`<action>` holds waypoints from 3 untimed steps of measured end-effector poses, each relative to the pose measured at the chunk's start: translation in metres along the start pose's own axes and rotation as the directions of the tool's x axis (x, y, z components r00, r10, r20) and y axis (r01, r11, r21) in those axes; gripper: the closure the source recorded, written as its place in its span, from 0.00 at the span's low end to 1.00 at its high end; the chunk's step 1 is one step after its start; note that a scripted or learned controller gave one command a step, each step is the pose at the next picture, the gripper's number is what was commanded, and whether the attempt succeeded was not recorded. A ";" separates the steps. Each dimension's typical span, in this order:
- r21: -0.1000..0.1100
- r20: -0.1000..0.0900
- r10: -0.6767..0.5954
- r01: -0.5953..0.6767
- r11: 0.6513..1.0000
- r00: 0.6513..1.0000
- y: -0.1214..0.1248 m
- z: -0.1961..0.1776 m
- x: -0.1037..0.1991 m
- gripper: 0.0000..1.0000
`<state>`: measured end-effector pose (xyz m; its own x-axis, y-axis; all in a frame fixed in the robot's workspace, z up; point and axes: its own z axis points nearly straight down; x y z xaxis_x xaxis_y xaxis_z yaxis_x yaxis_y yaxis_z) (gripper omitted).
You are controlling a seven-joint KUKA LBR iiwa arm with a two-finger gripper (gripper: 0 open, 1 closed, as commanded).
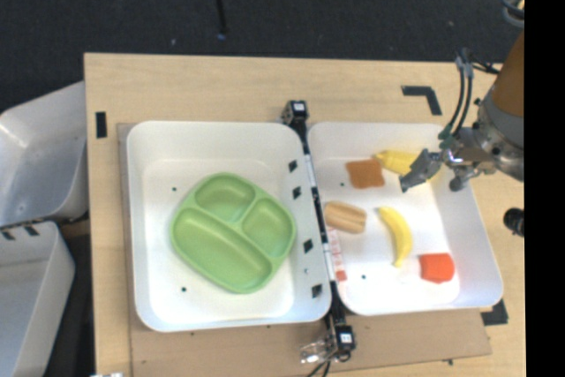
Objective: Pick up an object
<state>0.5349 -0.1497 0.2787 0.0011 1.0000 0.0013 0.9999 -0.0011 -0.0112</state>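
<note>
Camera view, from above at a slant: a pale wooden bench [221, 71] bearing two shallow white bins side by side, joined along a middle seam with black clips.

In the left white bin [146, 190]: a light green plastic plate with three compartments [233, 230], lying flat and slightly turned, near the bin's centre.

In the right white bin [472, 278]: a brown square slab like a slice of toast [365, 174] toward the far side; just beside it on the right, touching or nearly so, a yellow lumpy piece [397, 161]. Nearer the seam, a tan bread-roll shape [344, 217]. Right of that, well apart, a yellow toy banana [398, 234] lying lengthwise, curved. By the banana's near end, just beside it, a small orange-red block [436, 267].

Reaching in from the right over the right bin's far right corner: the grey arm with an orange band, cables looping above the wrist. At its end, the two-finger gripper [434, 170], one dark finger [416, 176] angled toward the yellow lumpy piece, close to it yet apart. Nothing seen between the fingers. Open or closed: cannot tell from this angle.
</note>
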 end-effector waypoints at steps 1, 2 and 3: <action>-0.013 0.002 -0.003 0.003 1.000 1.000 0.002 -0.006 0.000 0.00; -0.008 0.003 0.000 0.001 1.000 1.000 0.002 0.037 -0.007 0.00; -0.006 0.002 0.000 0.000 1.000 1.000 0.001 0.101 -0.010 0.00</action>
<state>0.5350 -0.1595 0.1779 0.0015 1.0000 -0.0007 1.0000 -0.0015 -0.0053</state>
